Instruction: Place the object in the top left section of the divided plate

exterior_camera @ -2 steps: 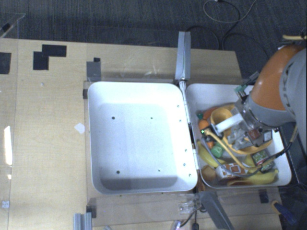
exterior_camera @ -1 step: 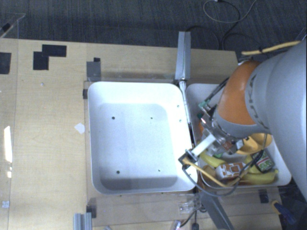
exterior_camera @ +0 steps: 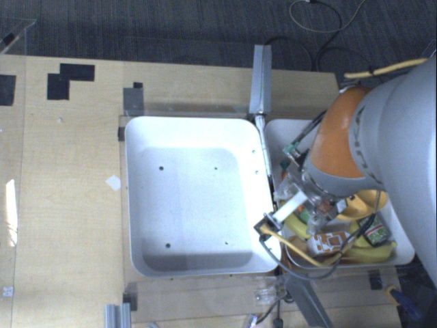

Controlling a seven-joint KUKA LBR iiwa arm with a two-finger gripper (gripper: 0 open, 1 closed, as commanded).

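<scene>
On the far left we see the pale wooden desk [exterior_camera: 68, 183], with some black marks near its upper edge. Going to the right, the left bin [exterior_camera: 194, 197] comes next, a shallow white tray well to the left of the tool. We do not find a divided plate inside it, so we cannot say where the top left section is.

Then comes the metal rail [exterior_camera: 261, 80] between the two bins, and just after it the right bin [exterior_camera: 280, 132]. Here the tool [exterior_camera: 300, 217] is low, at the left side of this bin and close to the wall that it shares with the other bin. The big grey arm [exterior_camera: 396, 135] with its orange band [exterior_camera: 338, 139] covers most of the tool, so we cannot tell if it is open or closed, or if it grips something.

Several things lie directly under and to the right of the tool. A yellow banana [exterior_camera: 372, 253] lies below-right of it, with its long axis almost left to right along the lower wall of the bin. Another yellow piece [exterior_camera: 369, 202] is just to the right of the tool, and a small dark packet [exterior_camera: 377, 234] is next to it. Which one is the object of the task, we cannot decide, but all lie at the right side of the tool. We think the grasp is not confirmed yet, and that the carry must go to the left.
</scene>
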